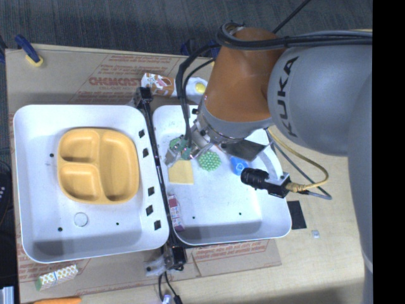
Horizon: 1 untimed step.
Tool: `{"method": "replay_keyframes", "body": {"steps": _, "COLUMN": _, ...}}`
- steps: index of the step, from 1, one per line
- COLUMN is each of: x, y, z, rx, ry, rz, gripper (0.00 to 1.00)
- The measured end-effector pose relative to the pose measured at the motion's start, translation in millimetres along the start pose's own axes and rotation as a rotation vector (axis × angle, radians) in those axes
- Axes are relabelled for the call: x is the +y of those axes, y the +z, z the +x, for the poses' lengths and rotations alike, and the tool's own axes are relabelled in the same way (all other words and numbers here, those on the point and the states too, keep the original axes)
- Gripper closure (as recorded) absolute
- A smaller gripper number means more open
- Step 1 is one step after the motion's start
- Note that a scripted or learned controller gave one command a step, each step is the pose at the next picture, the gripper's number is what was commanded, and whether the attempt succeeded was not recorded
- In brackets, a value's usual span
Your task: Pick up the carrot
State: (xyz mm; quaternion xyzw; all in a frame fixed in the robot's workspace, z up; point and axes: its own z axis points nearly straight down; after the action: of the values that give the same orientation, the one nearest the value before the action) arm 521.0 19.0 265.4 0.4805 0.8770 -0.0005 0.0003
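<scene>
My gripper reaches down into the left part of the right bin, mostly hidden under the arm's orange wrist band. Right at its tip lies a small green-and-white item. A yellow cheese wedge sits just below it. A green knobbly ball and a small blue piece lie to the right of the tip. The arm covers the bin's back and right parts.
The left bin holds a yellow divided plate. A black cable connector hangs over the right bin. A small package rests on the cardboard behind the bins, and a wrapped item lies in front of the left bin.
</scene>
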Motion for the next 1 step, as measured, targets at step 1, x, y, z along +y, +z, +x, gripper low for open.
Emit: {"method": "replay_keyframes", "body": {"steps": 1, "x": -1.7, "y": 74.5, "z": 82.0, "rx": 0.003, "ry": -0.026, "rz": 0.004, "gripper": 1.00}}
